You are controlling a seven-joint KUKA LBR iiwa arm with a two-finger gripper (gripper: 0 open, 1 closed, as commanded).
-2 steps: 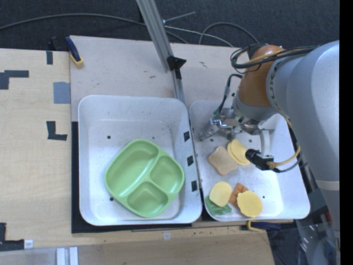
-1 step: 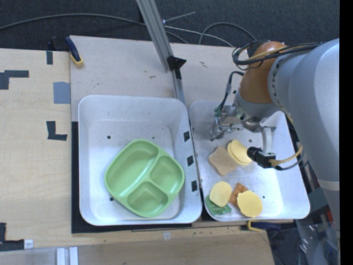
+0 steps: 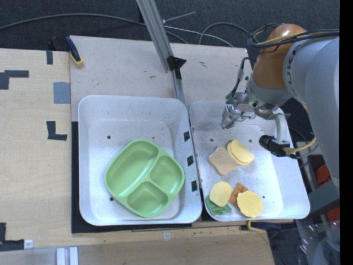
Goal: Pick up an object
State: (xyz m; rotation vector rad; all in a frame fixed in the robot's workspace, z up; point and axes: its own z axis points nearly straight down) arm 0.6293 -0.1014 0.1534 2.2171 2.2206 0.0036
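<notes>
Smooth green plastic 3-section tray (image 3: 144,176) in left white bin (image 3: 88,148). Right bin (image 3: 289,195): tan bread-like slice (image 3: 222,160), yellow discs (image 3: 241,152). Metal two-finger gripper (image 3: 229,116) above far end, nothing held; finger gap can't tell.

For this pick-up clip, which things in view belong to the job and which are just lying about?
Job:
- tool, above the right bin
- tan bread slice
- yellow pieces
- orange piece
- green piece

Lying about:
- green divided plate in the left bin
- metal post
</notes>
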